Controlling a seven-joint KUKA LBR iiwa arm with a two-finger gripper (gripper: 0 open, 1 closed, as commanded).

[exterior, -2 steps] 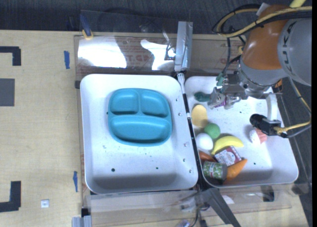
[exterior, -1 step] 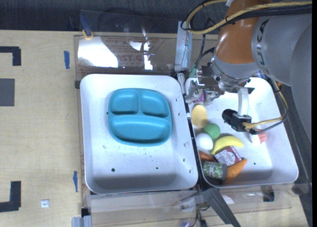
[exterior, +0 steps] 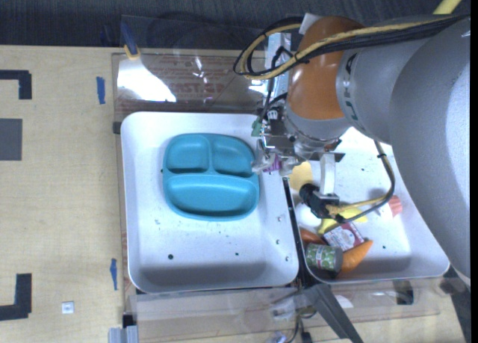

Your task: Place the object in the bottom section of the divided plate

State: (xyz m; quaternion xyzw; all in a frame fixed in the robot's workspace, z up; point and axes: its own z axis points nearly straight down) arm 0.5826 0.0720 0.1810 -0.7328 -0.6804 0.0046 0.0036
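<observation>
A blue divided plate (exterior: 210,175) lies in the left bin (exterior: 209,259), with two small sections at its far side and one wide bottom section nearest the front. My gripper (exterior: 269,161) hangs just past the plate's right rim, over the wall between the two bins. A small purple bit shows at its tip, and I cannot tell whether it is held. The grey arm with its orange band (exterior: 321,87) covers much of the right bin.
The right bin (exterior: 418,252) holds several toy foods: a pale yellow piece (exterior: 301,177), a yellow one (exterior: 330,223), an orange carrot (exterior: 360,253), a green can (exterior: 323,257) and a red-and-white packet (exterior: 343,237). A clear panel (exterior: 187,80) stands behind the left bin.
</observation>
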